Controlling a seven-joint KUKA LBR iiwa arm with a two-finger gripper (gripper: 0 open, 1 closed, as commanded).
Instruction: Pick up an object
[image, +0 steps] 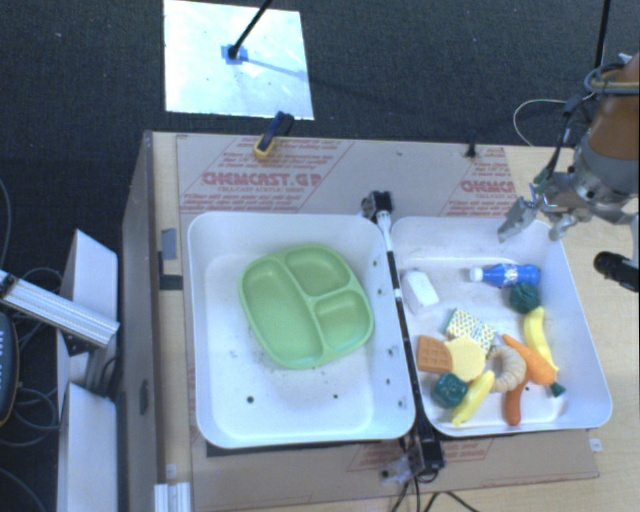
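Objects for picking lie clustered in the right bin, none of them between the fingers of the tool. The tool hangs above the far right corner of that bin, its two fingers spread apart and holding nothing; the grey arm with its orange band reaches in from the right edge of the view.

Nearest the tool is a blue bottle with a white cap, lying on its side near the bin's far wall. Just beside it, toward the near side, sits a dark green lump. A white block lies apart from these, close to the divide between the bins.

Further toward the near wall the pieces crowd together — a yellow banana, an orange carrot, a checkered cracker, a round yellow piece touching a brown waffle, a pale ring-shaped item, a second yellow banana-like piece, a teal lump and a small orange-red stick. Several of these touch or overlap; exact contacts in the pile cannot be told.

The left bin holds a green compartment tray, lying flat and turned at a slant. Both bins rest side by side on the table, which bears red print — a yellow-and-black item sits near its far edge.
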